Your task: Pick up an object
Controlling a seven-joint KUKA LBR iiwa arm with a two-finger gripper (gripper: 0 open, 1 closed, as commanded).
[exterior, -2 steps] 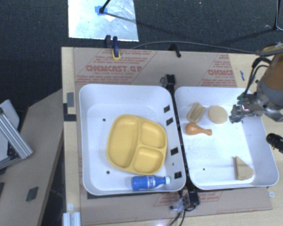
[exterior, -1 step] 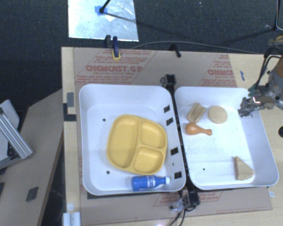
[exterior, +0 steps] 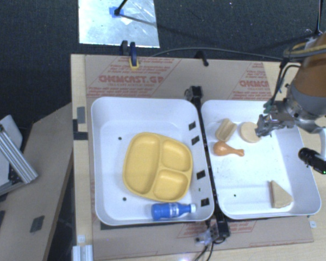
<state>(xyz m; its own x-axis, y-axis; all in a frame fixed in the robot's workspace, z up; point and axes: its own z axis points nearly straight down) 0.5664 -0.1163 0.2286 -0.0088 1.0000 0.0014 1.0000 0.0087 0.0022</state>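
Bench (exterior: 152, 75): brown board with red lettering, bearing two shallow white bins side by side.

Left bin (exterior: 106, 118): holds a yellow divided plate (exterior: 157, 165) with three compartments, lying flat near the bin's middle. A blue bottle (exterior: 171, 210) with a white cap lies on its side along the near wall, just beside the plate's near edge, cap pointing toward the right bin.

Right bin (exterior: 299, 167): four small pieces. A tan wedge (exterior: 280, 194), like a slice of bread or cheese, sits in the near right corner, well apart from the rest. An orange drumstick-shaped piece (exterior: 227, 150) lies near the dividing wall. Just above it, a beige bread-like piece (exterior: 225, 129), tilted. Beside that, a round pale disc (exterior: 249, 132), like a biscuit.

My arm (exterior: 315, 75) enters from the right, orange band over grey wrist. My gripper (exterior: 264, 125) sits low over the far part of the right bin, its tip at the right edge of the round pale disc, overlapping it. From this angle I cannot tell how wide I am open, nor whether the disc is gripped.
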